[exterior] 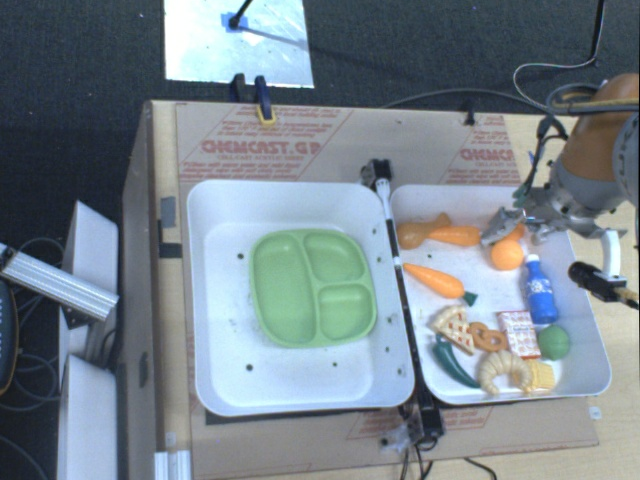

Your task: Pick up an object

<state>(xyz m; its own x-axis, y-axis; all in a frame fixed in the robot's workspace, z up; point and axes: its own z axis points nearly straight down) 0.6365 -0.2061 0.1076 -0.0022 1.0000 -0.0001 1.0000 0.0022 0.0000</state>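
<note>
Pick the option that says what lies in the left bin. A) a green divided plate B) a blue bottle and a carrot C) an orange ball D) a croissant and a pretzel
A: the green divided plate sits alone in the left bin, while the toy foods lie in the right bin.

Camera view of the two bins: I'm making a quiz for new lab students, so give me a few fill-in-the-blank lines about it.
1. The divided plate in the left bin is coloured ____.
2. The plate has ____ compartments.
3. The blue bottle lies in the ____ bin.
4. The pincer is above the toy ____.

Missing words: green; three; right; orange
</note>
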